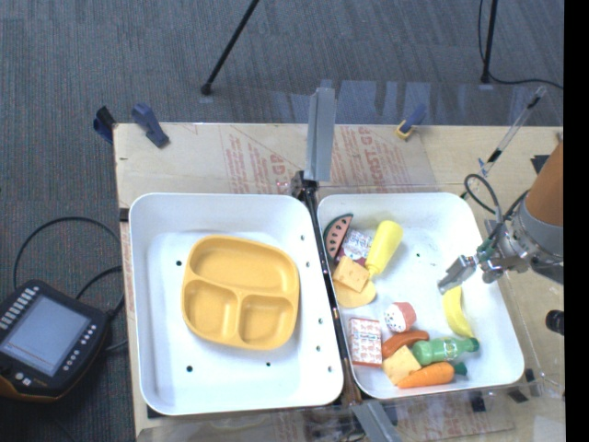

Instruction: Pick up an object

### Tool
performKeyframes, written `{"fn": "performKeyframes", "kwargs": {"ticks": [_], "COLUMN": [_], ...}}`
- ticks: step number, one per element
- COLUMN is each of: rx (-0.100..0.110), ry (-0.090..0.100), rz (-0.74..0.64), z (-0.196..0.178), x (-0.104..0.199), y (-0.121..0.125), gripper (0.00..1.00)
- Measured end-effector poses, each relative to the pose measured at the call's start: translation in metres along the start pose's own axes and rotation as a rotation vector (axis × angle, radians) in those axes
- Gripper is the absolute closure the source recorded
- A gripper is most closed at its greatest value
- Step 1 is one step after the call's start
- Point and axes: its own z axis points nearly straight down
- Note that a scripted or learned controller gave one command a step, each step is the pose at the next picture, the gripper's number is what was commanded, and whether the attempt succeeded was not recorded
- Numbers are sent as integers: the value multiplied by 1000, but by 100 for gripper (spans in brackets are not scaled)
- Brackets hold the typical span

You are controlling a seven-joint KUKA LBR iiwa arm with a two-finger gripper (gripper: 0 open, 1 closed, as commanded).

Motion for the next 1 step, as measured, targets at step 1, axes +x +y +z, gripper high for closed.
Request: {"fn": "performKeyframes", "kwargs": {"ticks": [1], "rx": [-8], "ry": [-1], "rz": [23], "z": [83], "x": [3], "y": [2], "gripper": [0]}}
